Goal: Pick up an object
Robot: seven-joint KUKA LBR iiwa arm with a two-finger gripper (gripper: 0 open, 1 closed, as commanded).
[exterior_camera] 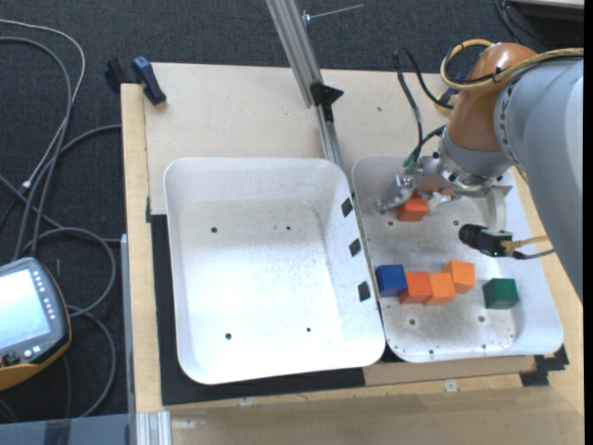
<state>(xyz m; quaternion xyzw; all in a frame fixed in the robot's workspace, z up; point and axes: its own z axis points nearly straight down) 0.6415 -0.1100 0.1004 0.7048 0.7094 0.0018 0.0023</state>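
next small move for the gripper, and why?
Probably a short straight lift. The gripper sits right over a small orange block in the right white bin, apart from the blue, orange and green blocks lower down. Whether the fingers hold it is unclear; lifting would show.

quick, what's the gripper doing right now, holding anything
Gripper: over the right bin, right at an orange block; whether it grips the block cannot be told.

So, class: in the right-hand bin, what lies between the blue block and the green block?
In the camera view, orange blocks lie between the blue block and the green block, the leftmost against the blue one.
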